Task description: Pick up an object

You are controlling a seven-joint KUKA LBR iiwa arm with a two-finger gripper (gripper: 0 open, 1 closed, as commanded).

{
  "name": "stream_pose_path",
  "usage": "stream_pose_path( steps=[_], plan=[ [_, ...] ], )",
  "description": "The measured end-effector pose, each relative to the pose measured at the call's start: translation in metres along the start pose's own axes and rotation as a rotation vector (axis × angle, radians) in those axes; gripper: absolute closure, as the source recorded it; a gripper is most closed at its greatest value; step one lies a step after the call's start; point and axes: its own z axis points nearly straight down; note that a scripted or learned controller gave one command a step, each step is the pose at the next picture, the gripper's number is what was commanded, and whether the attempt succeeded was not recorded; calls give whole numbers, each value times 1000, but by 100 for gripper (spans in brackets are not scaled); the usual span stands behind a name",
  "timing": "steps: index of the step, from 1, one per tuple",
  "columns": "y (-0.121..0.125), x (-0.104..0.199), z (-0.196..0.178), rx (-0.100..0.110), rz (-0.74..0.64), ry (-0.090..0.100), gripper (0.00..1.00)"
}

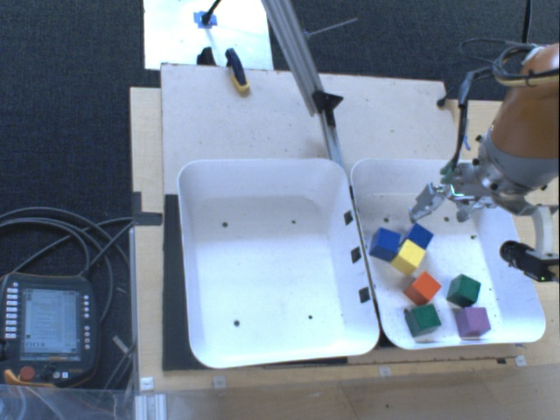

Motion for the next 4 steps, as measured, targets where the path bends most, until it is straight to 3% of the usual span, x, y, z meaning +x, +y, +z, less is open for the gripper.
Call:
stream_pose_path(
  steps=[1,3,4],
  plan=[
    [1,0,-2,-5,1,-1,0],
    [11,-4,109,-4,2,-1,0],
    [18,-7,119,-21,2,-3,0]
  ],
)
